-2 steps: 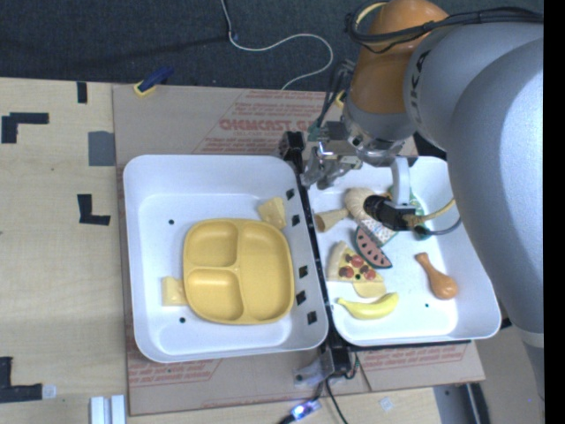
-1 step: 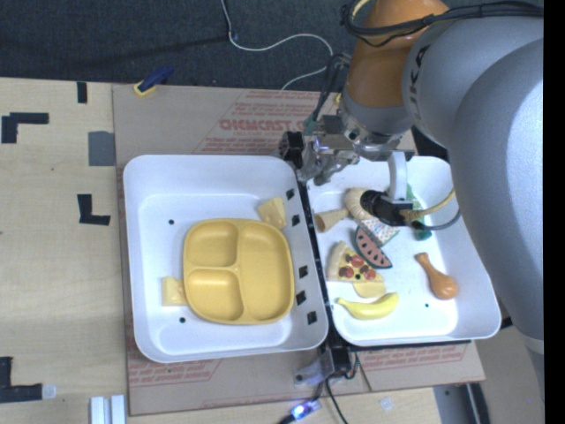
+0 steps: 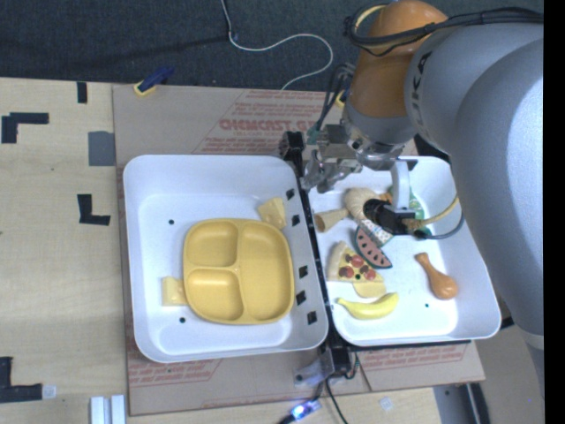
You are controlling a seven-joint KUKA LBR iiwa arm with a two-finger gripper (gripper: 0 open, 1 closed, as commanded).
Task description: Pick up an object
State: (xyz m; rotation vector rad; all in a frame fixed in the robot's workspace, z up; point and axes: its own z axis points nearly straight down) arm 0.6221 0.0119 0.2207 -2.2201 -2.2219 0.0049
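My gripper (image 3: 320, 173) hangs over the top left corner of the right bin (image 3: 472, 312), close to the wall between the two bins. Just below it lies a beige toy piece (image 3: 346, 208). Further down the right bin hold a watermelon slice (image 3: 373, 246), a pizza slice (image 3: 351, 266), a yellow banana (image 3: 369, 306) and a brown drumstick (image 3: 436, 276). I see nothing held in the gripper.
The left bin (image 3: 146, 193) carries a yellow divided plate (image 3: 237, 269), a pale yellow wedge (image 3: 272, 211) at its upper right and a pale block (image 3: 171, 291) at its left. The grey arm covers the upper right of the right bin.
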